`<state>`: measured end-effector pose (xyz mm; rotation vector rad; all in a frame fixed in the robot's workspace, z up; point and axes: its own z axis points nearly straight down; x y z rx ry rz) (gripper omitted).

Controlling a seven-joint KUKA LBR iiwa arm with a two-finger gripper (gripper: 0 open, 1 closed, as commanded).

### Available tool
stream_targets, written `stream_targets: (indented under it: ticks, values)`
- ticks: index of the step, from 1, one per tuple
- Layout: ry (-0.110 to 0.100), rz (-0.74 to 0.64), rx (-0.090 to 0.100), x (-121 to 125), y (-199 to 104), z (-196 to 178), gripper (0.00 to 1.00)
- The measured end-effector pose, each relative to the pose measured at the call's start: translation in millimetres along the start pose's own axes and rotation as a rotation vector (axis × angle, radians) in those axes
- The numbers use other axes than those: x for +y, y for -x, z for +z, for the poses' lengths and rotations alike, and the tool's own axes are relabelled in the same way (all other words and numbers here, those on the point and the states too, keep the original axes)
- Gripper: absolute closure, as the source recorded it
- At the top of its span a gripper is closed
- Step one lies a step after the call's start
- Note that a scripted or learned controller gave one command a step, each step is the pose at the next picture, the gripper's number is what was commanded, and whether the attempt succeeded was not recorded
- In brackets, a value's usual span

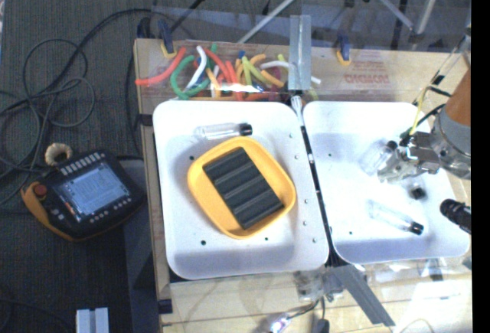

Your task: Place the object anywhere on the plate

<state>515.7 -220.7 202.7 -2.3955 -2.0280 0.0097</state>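
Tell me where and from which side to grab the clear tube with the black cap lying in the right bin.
Grip the clear tube mid-body, coming straight down from above, with the tool closing across its width. It lies flat and slanted on the right bin floor, well off the walls, so its long sides seem free.

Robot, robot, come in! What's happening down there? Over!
Gripper low in right bin, fingers unclear. Clear vial lying near it. Yellow plate in left bin carries black block.
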Motion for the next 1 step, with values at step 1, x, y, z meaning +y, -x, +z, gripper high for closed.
stream_targets:
  ticks: [1]
  values:
    - [0.000,0.000,0.000,0.0,0.0,0.0,0.00]
